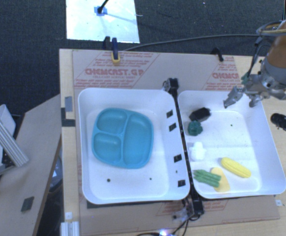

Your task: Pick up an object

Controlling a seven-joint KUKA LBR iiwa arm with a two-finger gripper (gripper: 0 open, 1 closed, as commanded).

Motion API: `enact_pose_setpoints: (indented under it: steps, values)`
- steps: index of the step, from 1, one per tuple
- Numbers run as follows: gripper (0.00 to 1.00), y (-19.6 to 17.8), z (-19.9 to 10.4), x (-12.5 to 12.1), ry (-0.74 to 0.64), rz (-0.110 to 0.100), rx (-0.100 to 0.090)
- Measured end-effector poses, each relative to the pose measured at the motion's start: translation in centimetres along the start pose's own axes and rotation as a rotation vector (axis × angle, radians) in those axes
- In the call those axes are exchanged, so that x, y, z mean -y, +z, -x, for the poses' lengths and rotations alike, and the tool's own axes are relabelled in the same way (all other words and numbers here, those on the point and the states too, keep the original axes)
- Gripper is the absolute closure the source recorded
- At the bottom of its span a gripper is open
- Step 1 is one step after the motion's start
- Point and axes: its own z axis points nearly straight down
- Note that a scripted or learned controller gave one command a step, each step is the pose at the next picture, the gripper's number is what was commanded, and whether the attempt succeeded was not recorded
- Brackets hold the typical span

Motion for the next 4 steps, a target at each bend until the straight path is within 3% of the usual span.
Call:
enact_pose_setpoints:
  steps: [1, 3, 4]
  values:
    - [0.0, -0.9, -0.1, -0.3, -0.003, 0.013, 0.003]
    - [0.0, 10.2, 0.4, -0.2, -0.002, 0.012, 0.002]
    - [1.0, 8.8, 0.5, -0.3, -0.004, 0.018, 0.003]
